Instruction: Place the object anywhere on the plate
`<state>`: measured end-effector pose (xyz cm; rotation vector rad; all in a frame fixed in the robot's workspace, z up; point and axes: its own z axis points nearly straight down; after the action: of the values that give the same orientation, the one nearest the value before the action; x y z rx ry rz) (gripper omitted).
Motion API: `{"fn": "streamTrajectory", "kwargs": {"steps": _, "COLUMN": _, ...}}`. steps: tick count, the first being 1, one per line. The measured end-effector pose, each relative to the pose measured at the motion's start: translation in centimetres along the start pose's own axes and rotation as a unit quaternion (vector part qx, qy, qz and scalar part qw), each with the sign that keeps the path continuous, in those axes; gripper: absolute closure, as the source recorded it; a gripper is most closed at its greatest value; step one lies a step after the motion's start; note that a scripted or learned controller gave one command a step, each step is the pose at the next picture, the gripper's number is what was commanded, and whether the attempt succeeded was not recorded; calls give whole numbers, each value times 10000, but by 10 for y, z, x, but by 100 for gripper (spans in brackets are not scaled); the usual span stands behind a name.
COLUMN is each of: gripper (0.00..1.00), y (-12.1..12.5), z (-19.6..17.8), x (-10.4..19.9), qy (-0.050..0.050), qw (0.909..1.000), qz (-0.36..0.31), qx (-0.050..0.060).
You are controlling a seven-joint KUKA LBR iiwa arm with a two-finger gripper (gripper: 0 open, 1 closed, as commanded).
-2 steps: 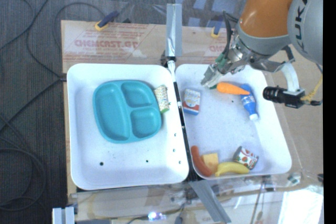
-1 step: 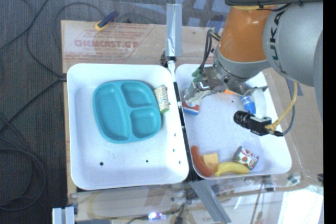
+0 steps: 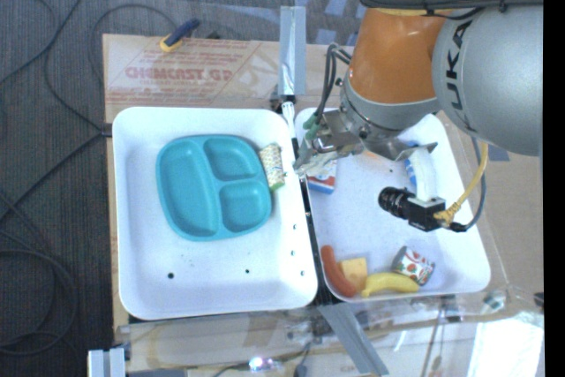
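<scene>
teal plate [image 3: 214,186]: it lies in the left bin [image 3: 141,278], my target, with a small yellowish packet [image 3: 271,164] touching its rim at 3 o'clock.
my gripper [image 3: 316,150]: poised over the divide between the bins, at 3 o'clock from the plate.
fingers: i cannot tell how far apart (wrist hides them), nor whether they hold anything.
right bin [image 3: 468,269]: banana [image 3: 390,282], can [image 3: 413,265], carton [image 3: 321,181] wait at 5 o'clock.

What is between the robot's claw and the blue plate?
Little stands between them. The end effector hangs over the raised rims where the two bins meet, and a small yellowish object lies against the blue plate's right edge, on the way. Whether that object is gripped cannot be told.
</scene>
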<state>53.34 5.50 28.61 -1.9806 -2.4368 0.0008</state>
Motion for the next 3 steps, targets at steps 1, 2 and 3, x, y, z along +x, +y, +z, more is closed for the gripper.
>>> {"fn": "streamTrajectory", "kwargs": {"steps": 1, "gripper": 100, "y": 11, "z": 20, "x": 4, "qy": -20, "qw": 9999, "qz": -152, "qx": 11}}
{"fn": "streamTrajectory", "kwargs": {"steps": 2, "gripper": 100, "y": -18, "z": -39, "x": 15, "qy": -12, "qw": 10000, "qz": -72, "qx": -2}}
{"fn": "streamTrajectory", "kwargs": {"steps": 3, "gripper": 100, "y": -31, "z": 20, "x": 52, "qy": -5, "qw": 9950, "qz": -996, "qx": 2}}
